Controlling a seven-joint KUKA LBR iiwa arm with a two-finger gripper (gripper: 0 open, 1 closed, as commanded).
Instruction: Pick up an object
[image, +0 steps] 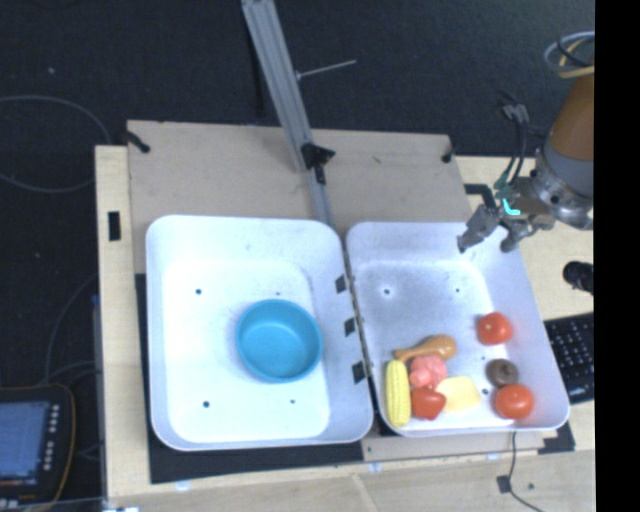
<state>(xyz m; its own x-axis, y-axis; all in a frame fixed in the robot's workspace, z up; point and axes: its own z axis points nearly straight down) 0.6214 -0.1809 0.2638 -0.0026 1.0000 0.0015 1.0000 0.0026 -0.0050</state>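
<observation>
Two fingers of the claw (490, 231) stand spread apart, grasping nothing, above the right bin's (420, 270) far corner. That bin holds two tomatoes (493, 328), one corn cob (397, 392), a drumstick (428, 349), a brown doughnut (502, 372). One blue bowl (279, 340) sits in the left bin (200, 260).

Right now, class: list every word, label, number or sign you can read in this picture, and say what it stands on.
No text can be read anywhere.
Pendant screen at lower left: lit blue, whatever it shows is too blurred to read.
Keyboard at right: key markings too small to read.
Blue bowl, both bins and toy food: no markings seen.
</observation>
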